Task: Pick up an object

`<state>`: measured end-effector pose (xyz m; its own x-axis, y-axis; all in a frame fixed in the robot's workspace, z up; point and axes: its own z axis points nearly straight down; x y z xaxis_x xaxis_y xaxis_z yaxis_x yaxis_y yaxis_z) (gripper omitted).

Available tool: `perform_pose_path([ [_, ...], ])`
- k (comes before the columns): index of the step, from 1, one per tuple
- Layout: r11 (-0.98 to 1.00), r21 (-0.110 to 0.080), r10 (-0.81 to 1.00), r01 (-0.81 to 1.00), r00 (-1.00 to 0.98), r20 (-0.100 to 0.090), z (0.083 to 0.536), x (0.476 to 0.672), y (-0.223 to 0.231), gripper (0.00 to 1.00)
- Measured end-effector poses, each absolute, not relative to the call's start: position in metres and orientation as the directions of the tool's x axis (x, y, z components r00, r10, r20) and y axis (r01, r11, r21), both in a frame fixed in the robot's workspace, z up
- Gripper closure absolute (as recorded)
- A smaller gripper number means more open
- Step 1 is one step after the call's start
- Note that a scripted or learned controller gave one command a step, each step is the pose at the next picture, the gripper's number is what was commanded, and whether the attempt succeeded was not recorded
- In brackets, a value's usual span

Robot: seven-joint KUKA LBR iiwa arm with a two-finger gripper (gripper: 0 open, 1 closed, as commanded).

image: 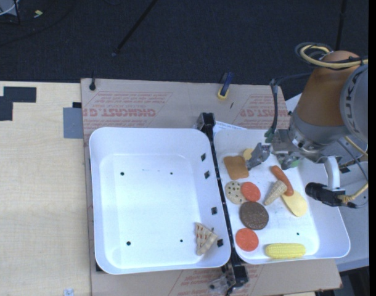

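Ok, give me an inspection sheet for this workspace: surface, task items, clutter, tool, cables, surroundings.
Surface: cardboard-covered bench bearing two white bins, left bin and right bin.
Job's things: right bin holds toast slice, cookie, two red discs, brown patty, carrot, cone, banana, corn cob. Left bin holds waffle piece.
Clutter: blue-yellow clamp at the bench's far edge.
Tool: tool low over the right bin's far end, beside the toast; finger state unclear.
Cables: yellow loop atop the arm.
Surroundings: dark carpet, wooden table.

Right bin (336, 245) partly behind arm (330, 97)
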<state>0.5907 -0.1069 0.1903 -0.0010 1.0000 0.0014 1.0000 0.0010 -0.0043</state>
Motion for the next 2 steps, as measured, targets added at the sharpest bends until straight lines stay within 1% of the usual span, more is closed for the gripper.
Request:
perform_pose_path([
  [1, 0.002, -0.011, 1.000, 1.000, -0.002, 0.003, 0.098, 0.597, -0.080, 0.00],
  [2, -0.003, -0.006, 1.000, 1.000, 0.003, 0.002, 0.087, 0.553, -0.107, 0.00],
])
